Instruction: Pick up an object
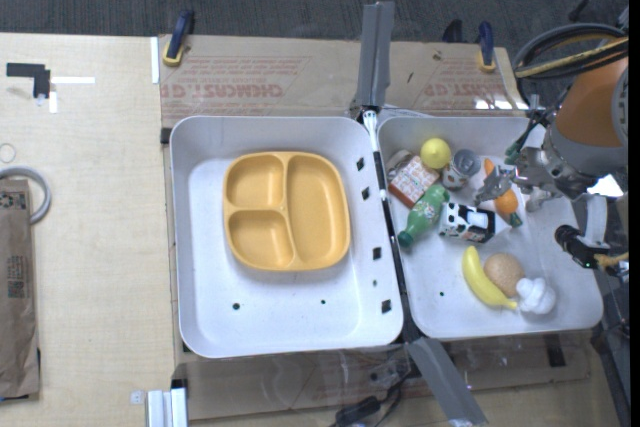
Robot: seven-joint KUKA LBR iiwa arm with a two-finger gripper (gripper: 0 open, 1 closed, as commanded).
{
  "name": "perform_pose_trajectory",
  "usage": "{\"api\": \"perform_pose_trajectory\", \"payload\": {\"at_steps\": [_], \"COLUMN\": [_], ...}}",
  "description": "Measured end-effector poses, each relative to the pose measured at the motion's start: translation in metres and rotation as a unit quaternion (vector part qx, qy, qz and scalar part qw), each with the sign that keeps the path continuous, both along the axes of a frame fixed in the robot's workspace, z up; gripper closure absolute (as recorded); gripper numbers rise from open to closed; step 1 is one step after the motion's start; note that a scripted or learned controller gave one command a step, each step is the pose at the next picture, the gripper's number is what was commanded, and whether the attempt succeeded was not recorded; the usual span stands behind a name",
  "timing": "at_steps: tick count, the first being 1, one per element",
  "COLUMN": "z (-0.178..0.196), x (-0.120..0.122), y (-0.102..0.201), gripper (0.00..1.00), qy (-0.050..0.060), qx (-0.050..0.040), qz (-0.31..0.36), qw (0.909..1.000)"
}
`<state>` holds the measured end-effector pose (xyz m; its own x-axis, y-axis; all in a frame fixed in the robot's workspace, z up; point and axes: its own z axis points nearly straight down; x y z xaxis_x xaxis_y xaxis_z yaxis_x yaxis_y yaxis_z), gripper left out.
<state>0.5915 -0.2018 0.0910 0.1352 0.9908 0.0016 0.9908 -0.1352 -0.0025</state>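
Gripper [503,183] low in right bin [440,315], touching orange object [509,202]

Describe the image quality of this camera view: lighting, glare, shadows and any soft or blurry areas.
Camera view: even overhead lighting; soft shadows only, along the left bin's walls and under the yellow plate; mild glare on the right bin's white floor; the small items round the gripper are soft and hard to resolve.

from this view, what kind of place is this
Probably a robot lab test bench: two white bins clamped to cardboard, toy food like a banana, and a robot arm reaching in.
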Motion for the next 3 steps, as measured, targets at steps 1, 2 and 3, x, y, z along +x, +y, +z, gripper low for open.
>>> {"api": "perform_pose_trajectory", "payload": {"at_steps": [1,2,3], "z": [0.01,0.048,0.096], "x": [0.0,0.016,0.026], "y": [-0.001,0.037,0.087], "gripper": [1.0,1.0,1.0], "qy": [-0.001,-0.001,0.0], "qx": [-0.0011,-0.0018,-0.0019], "qz": [-0.001,-0.037,-0.085], "qw": [1.0,0.9993,0.9964]}}
